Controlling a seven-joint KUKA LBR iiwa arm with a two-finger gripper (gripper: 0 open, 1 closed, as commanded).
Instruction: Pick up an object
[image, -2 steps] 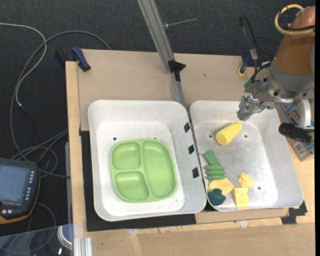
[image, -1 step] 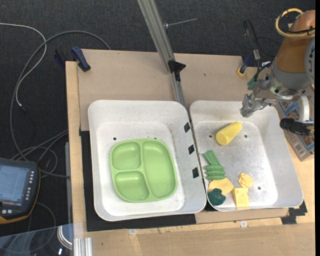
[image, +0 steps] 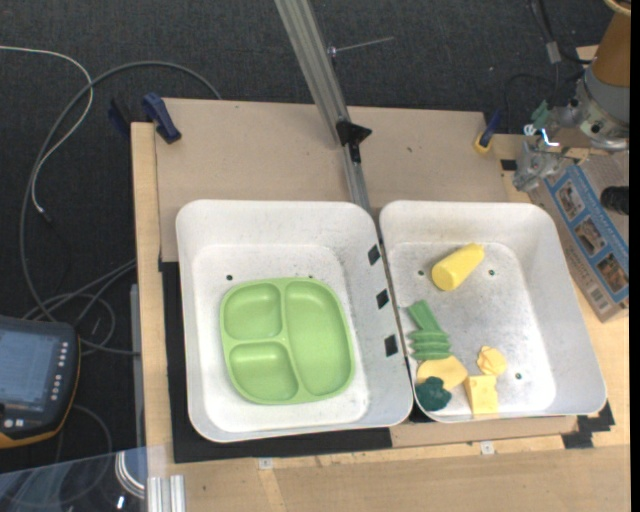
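Two white bins sat side by side on the bench (image: 250, 140). The left bin (image: 200, 240) held one green divided plate (image: 288, 340). The right bin (image: 545, 260) held six toys: a yellow cylinder (image: 457, 267) near its far edge, a green ridged piece (image: 428, 333) and, along its near edge, three small yellow pieces (image: 482, 393) and one dark green (image: 434, 397). The gripper (image: 540, 150) hovered off the bench's far right corner.
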